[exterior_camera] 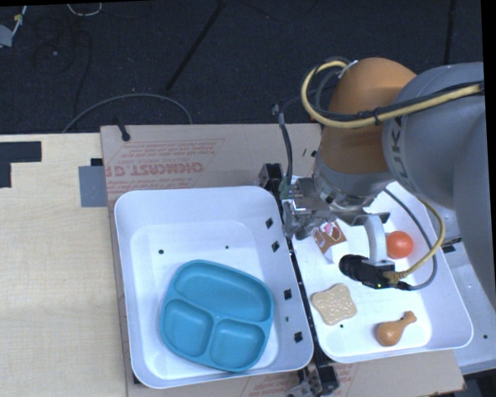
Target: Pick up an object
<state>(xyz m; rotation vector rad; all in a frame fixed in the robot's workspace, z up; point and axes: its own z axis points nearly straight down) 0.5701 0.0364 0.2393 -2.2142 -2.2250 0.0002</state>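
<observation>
**Tool low over the far left corner of the right bin, four small things around it**

The arm (443, 125) reaches in from the right and bends down over the right bin (440, 304). Its tool (303, 214) sits at that bin's far left corner, close against the wall it shares with the left bin (126, 241). Whether the tool is wide or narrow cannot be told from this angle, and nothing can be seen held in it.

Just right of the tool and a little nearer lies a small brown-and-white packet (328, 236); whether it touches the tool is unclear. Further right, apart from the packet, is an orange-red ball (399, 244). A tan bread slice (334, 303) lies flat in the near left part of the same bin. A brown drumstick (393, 329) lies to its right, near the front wall, well apart from the ball.

The left bin holds a blue divided plate (217, 314), lying flat toward its near side. Both bins rest on a cardboard sheet (172, 164) on the pale wooden bench (45, 287).
</observation>
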